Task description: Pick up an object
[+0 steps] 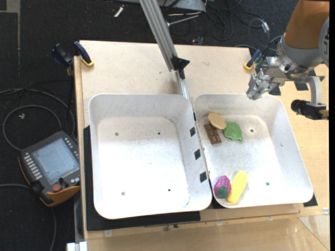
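Nearest us, corn (237, 186) and a grape bunch (222, 185) touch at the right bin's (293, 156) front. Our claw (255, 91) hangs above the back rim; its state we cannot tell. Below-left lie a leaf (233, 131), cookie (217, 121) and chocolate (212, 134).

the gripper (256, 91) is seen above the right bin (285, 140) far rim; a tan piece (217, 121), green leaf (233, 131), brown bar (212, 134), pink berry (222, 183) and yellow corn (237, 186) are held inside.

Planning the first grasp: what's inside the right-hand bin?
The right-hand bin holds a tan piece overlapping a brown bar, a green piece, a purple piece and a yellow piece. Their undersides are hidden.
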Action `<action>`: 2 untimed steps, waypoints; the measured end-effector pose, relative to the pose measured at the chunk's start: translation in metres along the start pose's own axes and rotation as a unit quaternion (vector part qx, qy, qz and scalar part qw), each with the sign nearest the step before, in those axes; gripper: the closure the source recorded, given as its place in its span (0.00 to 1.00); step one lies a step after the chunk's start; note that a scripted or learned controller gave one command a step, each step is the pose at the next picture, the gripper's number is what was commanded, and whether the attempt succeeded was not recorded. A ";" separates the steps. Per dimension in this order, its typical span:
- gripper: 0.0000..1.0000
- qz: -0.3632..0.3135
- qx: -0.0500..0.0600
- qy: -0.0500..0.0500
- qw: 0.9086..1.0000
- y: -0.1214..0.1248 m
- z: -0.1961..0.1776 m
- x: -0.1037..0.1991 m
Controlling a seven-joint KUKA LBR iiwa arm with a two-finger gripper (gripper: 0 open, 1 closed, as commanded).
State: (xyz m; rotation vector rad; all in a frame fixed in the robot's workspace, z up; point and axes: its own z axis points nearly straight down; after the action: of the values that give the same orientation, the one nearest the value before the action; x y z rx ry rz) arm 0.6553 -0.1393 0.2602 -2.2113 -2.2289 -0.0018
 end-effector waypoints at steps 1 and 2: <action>1.00 0.000 0.001 0.000 1.000 -0.009 0.012 0.051; 1.00 0.000 0.002 0.000 1.000 -0.030 0.026 0.098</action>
State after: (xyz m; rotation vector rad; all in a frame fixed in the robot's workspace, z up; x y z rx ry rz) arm 0.6249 -0.0411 0.2345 -2.2109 -2.2267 0.0024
